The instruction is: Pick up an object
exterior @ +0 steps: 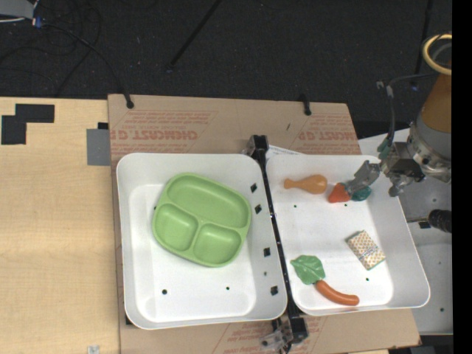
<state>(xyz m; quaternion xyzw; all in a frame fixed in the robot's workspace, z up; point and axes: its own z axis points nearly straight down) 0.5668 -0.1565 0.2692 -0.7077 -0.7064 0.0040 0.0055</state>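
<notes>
My gripper (380, 180) hovers over the far right corner of the right bin (383, 220), its fingers spread open with nothing between them. Its left finger (364, 174) stands just above a small red and teal toy (346, 193). To the left of that toy lies an orange drumstick-shaped toy (307, 184). A patterned little box (366, 248) rests mid-right in the bin. Near the front lie a green leaf toy (307, 268) and an orange sausage-shaped toy (338, 293).
The left bin (147, 286) holds a green divided plate (200, 218). A black divider (271, 227) runs between the bins. Cardboard (221, 127) lies under both, and a wooden benchtop (51, 227) stretches to the left.
</notes>
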